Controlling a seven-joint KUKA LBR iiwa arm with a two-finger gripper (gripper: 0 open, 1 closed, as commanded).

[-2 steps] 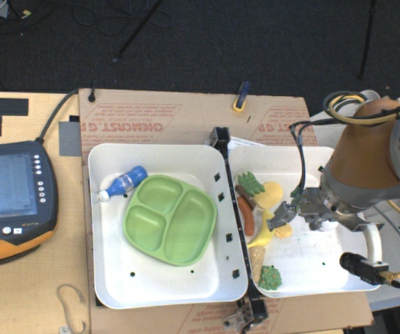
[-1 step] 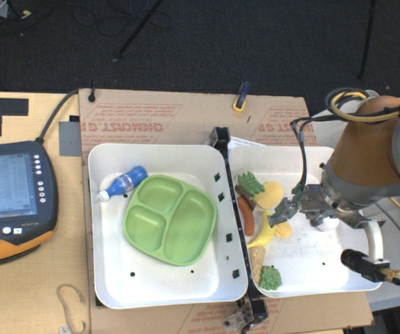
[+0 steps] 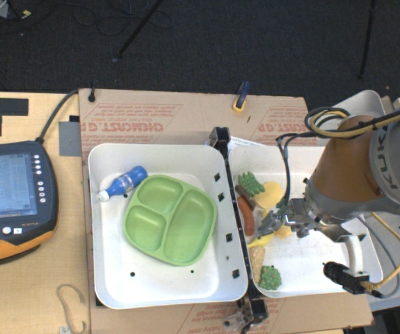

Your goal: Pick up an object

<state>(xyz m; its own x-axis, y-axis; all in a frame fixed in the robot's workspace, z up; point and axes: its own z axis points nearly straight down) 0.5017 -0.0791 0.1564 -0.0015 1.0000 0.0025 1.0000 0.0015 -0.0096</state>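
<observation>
The yellow piece of toy food [image 3: 272, 195] lay in the right bin [image 3: 339, 273], near that bin's left side, and my gripper [image 3: 275, 221] hung just below it in the camera view, low among the clutter. From my fingertips the yellow piece sat a little toward the far edge of the bench. Its outline was lumpy and I could not make out a clear long axis. I could not tell how wide my fingers stood; they were small and dark against the pile.

Close around it were a green leafy toy [image 3: 250, 184] on the far side, a reddish sausage-shaped piece [image 3: 246, 212] lying lengthwise along the divider [image 3: 232, 207], and a tan piece [image 3: 257, 258] nearer the front, with a second green lump [image 3: 270, 277] by the front wall. I judged the divider the tight edge here: little room to the left, open white floor to the right under my wrist.

The left bin [image 3: 109, 270] held a green divided plate [image 3: 170, 218] and a small blue-and-white bottle [image 3: 122, 183], both well apart from me.
</observation>
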